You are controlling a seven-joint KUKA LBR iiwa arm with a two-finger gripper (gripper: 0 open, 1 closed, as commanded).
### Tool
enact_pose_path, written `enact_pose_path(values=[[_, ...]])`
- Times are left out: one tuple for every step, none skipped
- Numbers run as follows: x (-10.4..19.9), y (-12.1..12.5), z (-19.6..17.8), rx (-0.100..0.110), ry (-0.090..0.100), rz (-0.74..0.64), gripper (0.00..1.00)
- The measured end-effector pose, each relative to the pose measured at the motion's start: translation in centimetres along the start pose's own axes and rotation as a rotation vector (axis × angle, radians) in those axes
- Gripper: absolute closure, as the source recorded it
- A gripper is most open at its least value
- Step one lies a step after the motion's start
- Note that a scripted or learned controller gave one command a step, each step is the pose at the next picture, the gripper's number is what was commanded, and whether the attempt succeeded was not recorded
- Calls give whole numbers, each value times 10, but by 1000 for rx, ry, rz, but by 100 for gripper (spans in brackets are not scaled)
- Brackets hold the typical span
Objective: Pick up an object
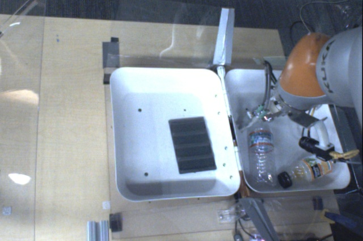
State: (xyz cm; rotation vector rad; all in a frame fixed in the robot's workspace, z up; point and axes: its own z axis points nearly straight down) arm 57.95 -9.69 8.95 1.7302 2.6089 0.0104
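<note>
- Your arm enters from 3 o'clock, its wrist bent down over the right bin.
- Gripper: you cannot tell its state.
- Clear bottle lies at 6 o'clock of the gripper; small bottle at 4 o'clock.
- Left bin holds a dark ribbed pad.

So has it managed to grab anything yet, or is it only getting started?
Nothing looks picked up yet. The grey arm with the orange band hangs over the right white bin, above the clear plastic water bottle, which lies flat on the bin floor. The small bottle with a black cap lies there too. The black ribbed rectangular pad sits in the left white bin. Grasping and lifting remain.
</note>
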Motion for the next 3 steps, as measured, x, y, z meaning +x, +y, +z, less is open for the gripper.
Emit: enact_pose_path(values=[[18,-66,-2,-3,-2,83,0],[18,-63,-13,-9,-3,82,100],[23,15,-97,5,3,-99,100]])
